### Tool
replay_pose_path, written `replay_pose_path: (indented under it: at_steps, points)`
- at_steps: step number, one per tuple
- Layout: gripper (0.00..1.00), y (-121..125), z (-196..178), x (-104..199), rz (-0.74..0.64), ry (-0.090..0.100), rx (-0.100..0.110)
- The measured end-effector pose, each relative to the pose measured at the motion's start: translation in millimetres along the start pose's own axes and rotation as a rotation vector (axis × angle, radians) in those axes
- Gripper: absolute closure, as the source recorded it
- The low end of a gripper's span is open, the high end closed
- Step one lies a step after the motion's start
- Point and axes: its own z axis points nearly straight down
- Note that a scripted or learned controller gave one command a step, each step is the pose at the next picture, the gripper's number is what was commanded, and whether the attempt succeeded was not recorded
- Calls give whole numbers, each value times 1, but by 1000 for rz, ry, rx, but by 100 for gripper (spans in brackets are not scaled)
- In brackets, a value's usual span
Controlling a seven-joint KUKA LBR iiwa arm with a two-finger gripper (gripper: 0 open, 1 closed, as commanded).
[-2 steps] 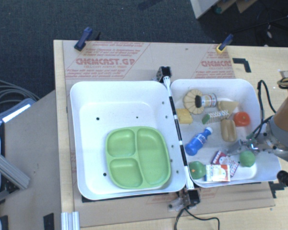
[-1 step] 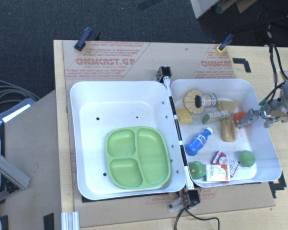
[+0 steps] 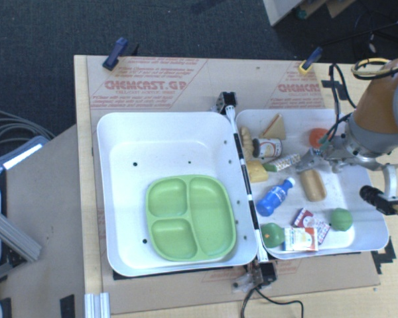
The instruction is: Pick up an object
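Now, arm (image 3: 378, 111) bent over rt bin (image 3: 368, 240) (tool (image 3: 313, 156) low)

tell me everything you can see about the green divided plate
The green divided plate is pale green, smooth and plastic-looking, a rounded rectangle with a raised rim and three compartments: two on its left side, one long one on the right. It lies flat, slightly turned, in the near half of the left white bin, resting on the bin floor, with nothing on it.
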Motion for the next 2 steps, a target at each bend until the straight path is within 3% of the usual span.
replay_pose_path:
  at_steps: [1,2]
  points:
    - [0,56,11,-1,-1,0,-1]
    - [0,85,-6,-28,-3,10,6]
